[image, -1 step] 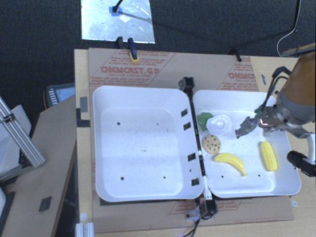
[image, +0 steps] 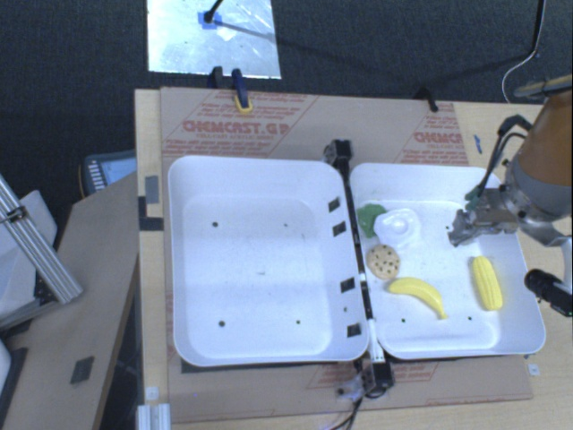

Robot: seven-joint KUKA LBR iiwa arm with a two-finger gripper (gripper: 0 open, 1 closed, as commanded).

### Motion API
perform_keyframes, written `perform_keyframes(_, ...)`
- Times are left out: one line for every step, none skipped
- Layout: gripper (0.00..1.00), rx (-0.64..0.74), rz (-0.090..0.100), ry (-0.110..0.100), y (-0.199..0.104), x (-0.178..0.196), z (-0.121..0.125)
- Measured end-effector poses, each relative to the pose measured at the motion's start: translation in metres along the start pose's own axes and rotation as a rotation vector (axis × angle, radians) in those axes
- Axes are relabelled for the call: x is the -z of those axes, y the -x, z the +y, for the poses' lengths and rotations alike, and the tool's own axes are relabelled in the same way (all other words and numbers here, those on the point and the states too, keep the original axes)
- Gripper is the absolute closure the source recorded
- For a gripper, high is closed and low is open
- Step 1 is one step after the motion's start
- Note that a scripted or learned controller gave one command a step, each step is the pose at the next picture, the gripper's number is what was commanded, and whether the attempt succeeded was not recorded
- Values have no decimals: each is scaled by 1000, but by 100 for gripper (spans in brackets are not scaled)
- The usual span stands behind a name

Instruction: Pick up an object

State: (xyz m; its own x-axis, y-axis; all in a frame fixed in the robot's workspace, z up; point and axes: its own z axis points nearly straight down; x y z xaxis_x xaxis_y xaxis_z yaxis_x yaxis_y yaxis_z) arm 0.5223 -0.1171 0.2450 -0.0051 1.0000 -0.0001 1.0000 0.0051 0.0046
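Observation:
The right bin [image: 421,343] holds a yellow corn cob [image: 486,282] near its right side, a yellow banana [image: 418,294] in the middle front, a round speckled cookie [image: 383,260], a white fried egg [image: 397,226] and a green leafy piece [image: 371,216] by its left wall. My gripper [image: 462,231] hangs over the right bin's right half, just above and left of the corn cob, right of the egg. Nothing shows between its tips.
The left bin [image: 192,182] lies beside the right one, a black hinge strip [image: 354,258] between them. Both rest on a cardboard sheet [image: 269,125]. A shiny metal plate [image: 213,25] lies beyond the bench.

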Motion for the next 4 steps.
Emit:
perform_keyframes(100,8,1,10,-68,96,37)
perform_keyframes(100,6,3,1,-126,122,4)
perform_keyframes(100,6,3,1,-183,148,-23)
perform_keyframes(100,4,4,4,-233,211,-30)
